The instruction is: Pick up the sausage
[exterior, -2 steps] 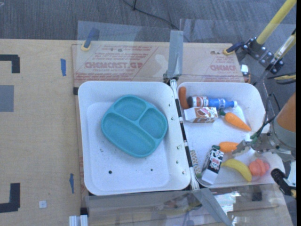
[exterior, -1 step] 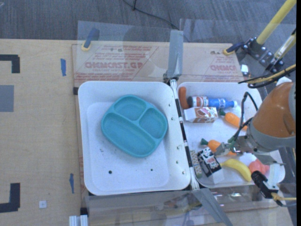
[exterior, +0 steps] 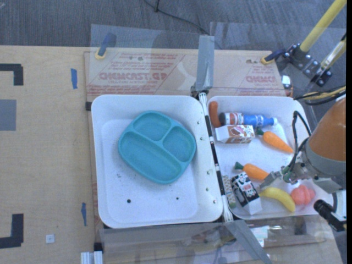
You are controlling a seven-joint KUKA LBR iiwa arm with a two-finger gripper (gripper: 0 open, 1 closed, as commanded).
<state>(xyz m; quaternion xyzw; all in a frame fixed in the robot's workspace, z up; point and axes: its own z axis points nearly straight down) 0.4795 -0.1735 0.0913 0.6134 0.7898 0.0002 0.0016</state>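
Note:
The sausage (exterior: 213, 114) is a short reddish-brown piece lying along the left wall of the right bin (exterior: 286, 102), near its far corner, beside the cap end of a bottle (exterior: 247, 119). My gripper (exterior: 281, 175) hangs low over the near right part of that bin, between a small carrot (exterior: 254, 172) and a banana (exterior: 278, 198). It is well apart from the sausage, nearer the camera and to the right. Nothing shows between its tips.
The right bin also holds a small milk carton (exterior: 235, 133), a second carrot (exterior: 276, 141), a black-and-white box (exterior: 246, 191) and a pink-orange fruit (exterior: 303, 194). A teal divided plate (exterior: 157, 146) lies in the left bin (exterior: 104, 147).

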